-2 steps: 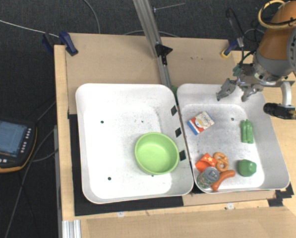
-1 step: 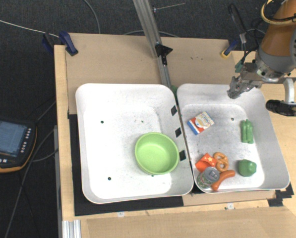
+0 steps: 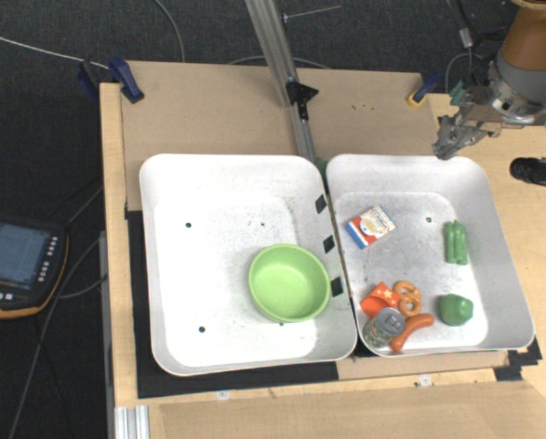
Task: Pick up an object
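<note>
Pincer [image 3: 448, 144], state unclear, hovers well apart from the green block [image 3: 455, 242].

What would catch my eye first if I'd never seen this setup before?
Probably the bright green bowl, sitting alone in the left bin near its lower right corner. Next, the colourful clutter in the right bin: a small red, white and blue packet near the middle and orange pieces heaped at the front edge. The gripper hangs above that bin's far rim.
</note>
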Robot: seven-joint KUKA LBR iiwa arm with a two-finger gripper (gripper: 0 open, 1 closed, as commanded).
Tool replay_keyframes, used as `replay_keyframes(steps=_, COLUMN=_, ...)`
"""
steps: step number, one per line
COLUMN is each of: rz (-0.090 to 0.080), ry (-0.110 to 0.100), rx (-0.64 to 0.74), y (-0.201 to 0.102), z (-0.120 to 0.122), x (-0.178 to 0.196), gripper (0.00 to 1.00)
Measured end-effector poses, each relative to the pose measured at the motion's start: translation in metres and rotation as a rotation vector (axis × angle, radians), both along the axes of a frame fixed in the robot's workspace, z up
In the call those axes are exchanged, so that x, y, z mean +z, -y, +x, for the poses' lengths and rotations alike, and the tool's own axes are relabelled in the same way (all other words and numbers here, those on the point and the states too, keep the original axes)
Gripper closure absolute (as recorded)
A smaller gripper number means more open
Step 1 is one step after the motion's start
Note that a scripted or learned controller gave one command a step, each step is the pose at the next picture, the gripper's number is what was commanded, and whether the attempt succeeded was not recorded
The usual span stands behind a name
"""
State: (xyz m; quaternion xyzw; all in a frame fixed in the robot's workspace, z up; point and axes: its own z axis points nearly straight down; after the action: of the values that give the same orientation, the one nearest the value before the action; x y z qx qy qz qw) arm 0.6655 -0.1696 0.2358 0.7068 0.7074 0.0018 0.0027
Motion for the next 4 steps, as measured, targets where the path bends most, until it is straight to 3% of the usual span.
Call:
replay_keyframes(steps=1, rz=0.0, ry=-0.002, rx=0.0, y=0.0, z=0.001, x=0.038, gripper=1.0)
replay_keyframes(steps=4, rz=0.002, ry=-0.007, rx=0.003, y=-0.149, z=-0.061, x=0.018, gripper=1.0)
